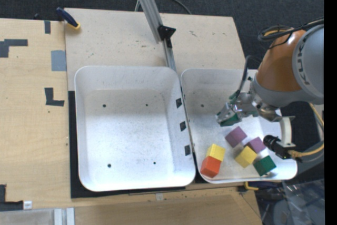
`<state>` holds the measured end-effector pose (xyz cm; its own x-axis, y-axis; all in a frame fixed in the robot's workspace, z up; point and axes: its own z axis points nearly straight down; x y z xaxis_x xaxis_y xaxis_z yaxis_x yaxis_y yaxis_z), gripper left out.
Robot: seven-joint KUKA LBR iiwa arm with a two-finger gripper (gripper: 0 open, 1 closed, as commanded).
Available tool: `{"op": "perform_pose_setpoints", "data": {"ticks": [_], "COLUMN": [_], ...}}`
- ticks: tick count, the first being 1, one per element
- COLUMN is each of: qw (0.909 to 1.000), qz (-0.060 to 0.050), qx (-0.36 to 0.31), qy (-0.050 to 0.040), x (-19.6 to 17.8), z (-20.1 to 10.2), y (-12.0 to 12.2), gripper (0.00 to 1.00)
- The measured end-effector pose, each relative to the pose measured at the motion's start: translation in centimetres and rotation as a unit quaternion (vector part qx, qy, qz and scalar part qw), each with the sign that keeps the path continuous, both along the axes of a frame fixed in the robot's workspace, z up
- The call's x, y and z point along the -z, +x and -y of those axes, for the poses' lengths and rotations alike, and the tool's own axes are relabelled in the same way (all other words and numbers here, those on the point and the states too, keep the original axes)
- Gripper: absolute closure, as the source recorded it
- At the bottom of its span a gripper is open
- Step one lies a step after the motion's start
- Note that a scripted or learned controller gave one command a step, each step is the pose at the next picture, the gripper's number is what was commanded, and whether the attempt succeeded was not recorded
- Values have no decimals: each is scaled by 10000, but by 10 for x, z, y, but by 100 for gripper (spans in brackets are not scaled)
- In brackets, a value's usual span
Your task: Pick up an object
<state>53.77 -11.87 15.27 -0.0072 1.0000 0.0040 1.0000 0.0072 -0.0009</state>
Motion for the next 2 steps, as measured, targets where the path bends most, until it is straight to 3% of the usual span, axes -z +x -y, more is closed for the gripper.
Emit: {"op": "perform_pose_setpoints", "data": {"ticks": [1,2], "qw": [10000,10000], "qz": [21,-7], "qx": [-11,-5], "qy": [-10,-8], "x": [-41,-38], "z": [-67,-126], "y": [31,42], "gripper": [100,100]}}
